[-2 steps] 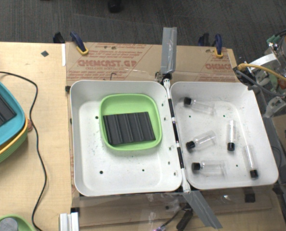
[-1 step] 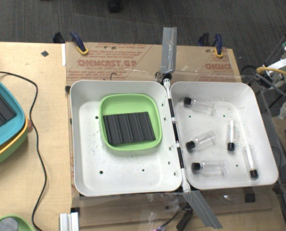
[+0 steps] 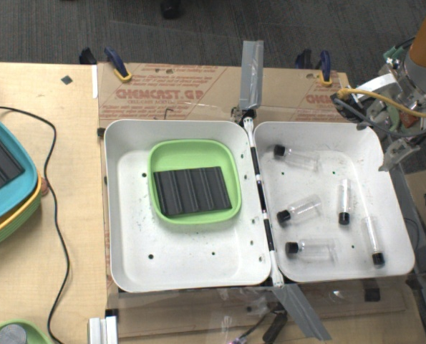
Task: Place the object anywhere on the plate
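A green square plate (image 3: 193, 148) lies in the left white bin (image 3: 127, 256), and a black ribbed pad (image 3: 192, 190) rests flat in its middle. Several clear vials with black caps lie scattered in the right white bin (image 3: 327, 272): one near the back left (image 3: 297, 158), one in the middle (image 3: 299, 210), one at the front (image 3: 311, 249), and others to the right. My gripper (image 3: 394, 147) hangs over the right bin's back right corner, among cables at the end of the arm (image 3: 417, 70). It is well apart from the plate.
Brown cardboard (image 3: 170, 88) lies behind the bins, held by blue clamps (image 3: 117, 63). At the far left sits a blue tray (image 3: 5, 170) on the wooden bench, with a black cable (image 3: 55, 213) trailing beside it.
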Available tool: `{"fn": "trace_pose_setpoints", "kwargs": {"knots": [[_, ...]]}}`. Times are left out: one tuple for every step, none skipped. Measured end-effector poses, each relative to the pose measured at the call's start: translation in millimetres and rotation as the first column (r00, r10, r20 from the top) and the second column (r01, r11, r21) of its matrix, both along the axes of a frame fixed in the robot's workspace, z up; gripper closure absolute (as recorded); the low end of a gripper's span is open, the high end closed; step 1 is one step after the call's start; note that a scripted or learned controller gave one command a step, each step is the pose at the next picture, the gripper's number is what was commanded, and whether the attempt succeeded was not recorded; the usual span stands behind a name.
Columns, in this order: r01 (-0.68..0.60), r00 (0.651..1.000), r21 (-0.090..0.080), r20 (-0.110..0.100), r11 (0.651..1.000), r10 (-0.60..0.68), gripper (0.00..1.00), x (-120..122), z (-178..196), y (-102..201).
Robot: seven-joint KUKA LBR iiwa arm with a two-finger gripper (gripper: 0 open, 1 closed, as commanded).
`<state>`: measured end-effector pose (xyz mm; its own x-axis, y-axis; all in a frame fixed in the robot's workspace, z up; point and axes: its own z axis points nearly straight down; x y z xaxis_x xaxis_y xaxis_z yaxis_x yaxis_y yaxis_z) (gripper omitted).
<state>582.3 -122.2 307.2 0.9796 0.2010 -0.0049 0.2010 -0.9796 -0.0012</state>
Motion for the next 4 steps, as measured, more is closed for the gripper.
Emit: {"fn": "trace_pose_setpoints", "kwargs": {"knots": [[0.005, 1.000, 0.000, -0.001, 1.000, -0.005, 0.00, 7.7, -31.9, -52.2], [0.003, 1.000, 0.000, 0.001, 1.000, -0.003, 0.00, -1.5, -27.9, -100.6], [-0.001, 1.000, 0.001, -0.001, 1.000, 0.001, 0.00, -2.1, -29.2, -46.2], [0.004, 1.000, -0.001, 0.000, 1.000, -0.004, 0.00, 3.4, -34.2, -100.7]]}}
